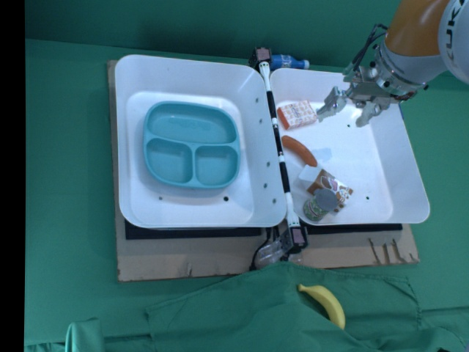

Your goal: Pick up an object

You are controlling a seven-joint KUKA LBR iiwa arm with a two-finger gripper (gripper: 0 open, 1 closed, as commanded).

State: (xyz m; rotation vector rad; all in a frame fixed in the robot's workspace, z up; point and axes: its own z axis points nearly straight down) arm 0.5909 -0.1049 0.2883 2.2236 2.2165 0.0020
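My gripper (347, 111) hangs open over the far part of the right bin (396, 174), with nothing between its fingers. Just left of it lies a small orange and white packet (296, 114). Nearer the front, an orange sausage (300, 150) lies slantwise by the divider. A brown snack packet (332, 186) and a tin can (319, 205) sit at the bin's front left. A blue bottle (288, 62) lies outside the bins at the far edge.
The left bin (146, 79) holds a teal divided plate (192, 144). A black and white divider bar (276, 141) runs between the bins. A yellow banana (325, 303) lies on the green cloth in front of the bench.
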